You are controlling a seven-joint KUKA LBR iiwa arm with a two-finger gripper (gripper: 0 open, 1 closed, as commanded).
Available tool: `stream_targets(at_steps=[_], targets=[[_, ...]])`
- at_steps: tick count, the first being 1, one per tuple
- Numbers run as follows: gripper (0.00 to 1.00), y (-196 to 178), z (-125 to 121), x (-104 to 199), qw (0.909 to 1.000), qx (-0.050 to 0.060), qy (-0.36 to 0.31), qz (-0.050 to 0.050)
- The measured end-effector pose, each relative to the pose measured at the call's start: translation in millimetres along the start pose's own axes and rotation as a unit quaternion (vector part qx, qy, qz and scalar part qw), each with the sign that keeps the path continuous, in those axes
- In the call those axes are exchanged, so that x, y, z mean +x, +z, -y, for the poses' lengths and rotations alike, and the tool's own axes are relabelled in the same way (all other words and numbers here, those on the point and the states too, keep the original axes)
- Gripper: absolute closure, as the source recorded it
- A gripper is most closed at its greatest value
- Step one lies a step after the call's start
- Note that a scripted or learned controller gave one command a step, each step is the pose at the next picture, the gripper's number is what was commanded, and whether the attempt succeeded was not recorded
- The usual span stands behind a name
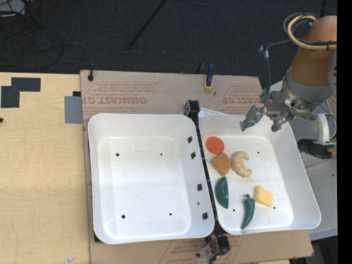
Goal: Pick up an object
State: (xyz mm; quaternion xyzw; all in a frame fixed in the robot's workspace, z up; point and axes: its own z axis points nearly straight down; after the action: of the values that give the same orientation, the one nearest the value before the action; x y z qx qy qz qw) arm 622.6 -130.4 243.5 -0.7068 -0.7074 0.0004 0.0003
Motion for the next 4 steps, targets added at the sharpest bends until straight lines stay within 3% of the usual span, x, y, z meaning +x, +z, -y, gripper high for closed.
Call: stream_targets(at_steps=[1, 2, 3, 4], targets=[[0.00, 88.9, 46.8, -20.1, 1.0000, 0.006, 0.002, -0.001], [0.00, 158.8, -16.6, 16.2, 1.0000, -0.001, -0.002, 0.000], [0.00, 153.7, -22.8, 50.0, 1.0000, -0.002, -0.001, 0.000], [0.00, 153.5, 2.0, 45.9, 1.0000, -0.002, 0.001, 0.000]])
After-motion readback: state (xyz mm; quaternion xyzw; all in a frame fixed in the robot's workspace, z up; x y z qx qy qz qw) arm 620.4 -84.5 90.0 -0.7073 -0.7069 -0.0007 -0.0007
